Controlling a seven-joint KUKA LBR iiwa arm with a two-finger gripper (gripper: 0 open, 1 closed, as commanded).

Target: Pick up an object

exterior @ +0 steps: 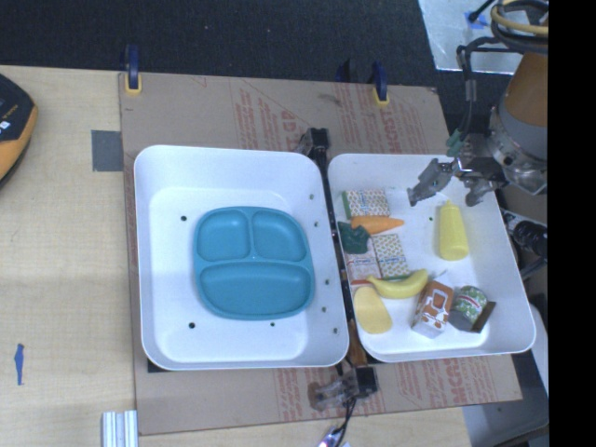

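My gripper (453,188) hangs over the far right part of the right bin (515,277), with its two fingers spread open and nothing between them. Just in front of it a pale yellow bottle-shaped object (452,234) lies on the bin floor. Further left lie two patterned packets (367,201) (389,254), an orange carrot (378,223) and a dark green item (354,238). Along the near side lie a banana (401,284), a yellow rounded fruit (372,311), a small brown and white carton (433,308) and a green can (471,307).
The left bin (158,250) holds a blue divided plate (252,261). Both bins rest on a cardboard sheet (233,110) clamped to the bench. An orange and black object (11,124) sits at the far left edge. The grey arm (521,110) comes in from the upper right.
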